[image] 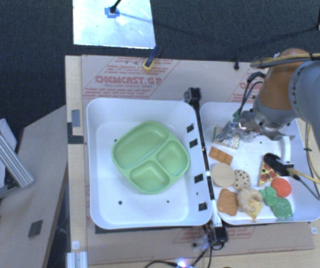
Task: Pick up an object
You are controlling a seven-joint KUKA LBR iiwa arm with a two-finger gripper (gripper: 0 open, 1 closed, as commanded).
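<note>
Dark carpet surrounds a bench covered in printed cardboard, where two white bins sit side by side. The gripper hangs low in the right bin, at its far-left part, right over a patterned wedge of toy food and seemingly touching it. This looks like the reach-and-grasp step, with nothing lifted yet. Whether the gripper is spread or pinched I cannot tell; the wrist hides it. Next, I judge, it needs a firm pinch on the wedge and a straight lift clear of the neighbours. Nearby in that bin lie an orange cracker, a round tan biscuit, a spotted cookie, a pizza slice, a tomato, green leaves and a fried piece. In the left bin rests a green divided plate, its compartments bare.
</note>
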